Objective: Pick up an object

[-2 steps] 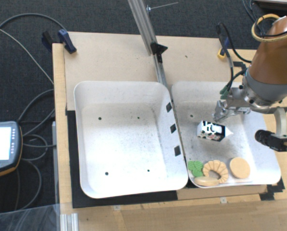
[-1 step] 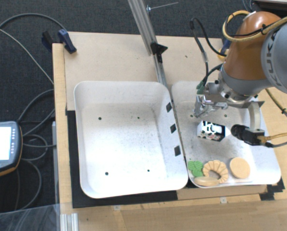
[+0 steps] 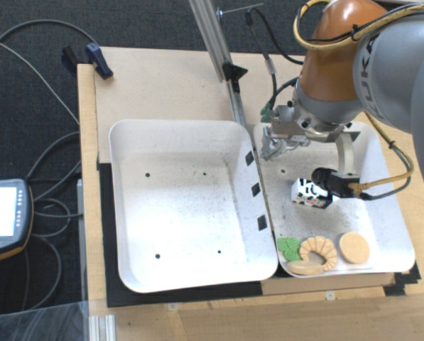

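My gripper (image 3: pixel 277 146) hangs over the far left part of the right bin (image 3: pixel 389 226), close to the wall shared with the left bin. Below it and to its right, a small black-and-white patterned object (image 3: pixel 309 193) lies on the bin floor, apart from the gripper. Along the near edge of the same bin sit a green piece (image 3: pixel 288 247), a tan ring-shaped piece (image 3: pixel 318 253) and a round tan disc (image 3: pixel 354 248). The view shows nothing in the gripper.
The left bin (image 3: pixel 176 204) stands beside the right one. A slanted metal rail (image 3: pixel 215 41) runs down to the bins' shared wall. A black part with a yellow cable (image 3: pixel 339 182) hangs from the arm. A tablet (image 3: pixel 2 219) lies off the bench, left.
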Controlling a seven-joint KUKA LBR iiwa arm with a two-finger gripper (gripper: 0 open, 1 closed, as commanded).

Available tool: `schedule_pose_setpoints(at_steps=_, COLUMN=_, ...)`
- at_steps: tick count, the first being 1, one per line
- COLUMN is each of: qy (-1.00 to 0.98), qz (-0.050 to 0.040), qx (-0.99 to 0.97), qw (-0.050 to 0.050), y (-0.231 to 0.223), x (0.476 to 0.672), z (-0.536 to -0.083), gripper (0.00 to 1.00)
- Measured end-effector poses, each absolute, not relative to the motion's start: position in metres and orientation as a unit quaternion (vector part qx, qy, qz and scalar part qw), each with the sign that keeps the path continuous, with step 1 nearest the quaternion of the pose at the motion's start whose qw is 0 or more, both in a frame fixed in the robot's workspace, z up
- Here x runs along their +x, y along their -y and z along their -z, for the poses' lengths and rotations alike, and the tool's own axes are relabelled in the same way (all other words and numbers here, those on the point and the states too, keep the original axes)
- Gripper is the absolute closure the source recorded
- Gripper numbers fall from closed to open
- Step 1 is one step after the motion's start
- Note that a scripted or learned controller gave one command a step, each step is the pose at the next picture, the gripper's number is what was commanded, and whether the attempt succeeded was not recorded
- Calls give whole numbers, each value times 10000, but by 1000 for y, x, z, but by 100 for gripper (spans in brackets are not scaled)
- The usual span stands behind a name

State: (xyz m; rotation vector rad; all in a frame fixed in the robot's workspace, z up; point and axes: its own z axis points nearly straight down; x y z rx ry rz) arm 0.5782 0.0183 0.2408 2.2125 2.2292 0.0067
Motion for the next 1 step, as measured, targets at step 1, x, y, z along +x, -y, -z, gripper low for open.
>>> schedule_pose_setpoints(at_steps=1, qy=-7097, qz=-15, qx=7046, qw=-1, y=-70, x=592, z=-239, gripper=100)
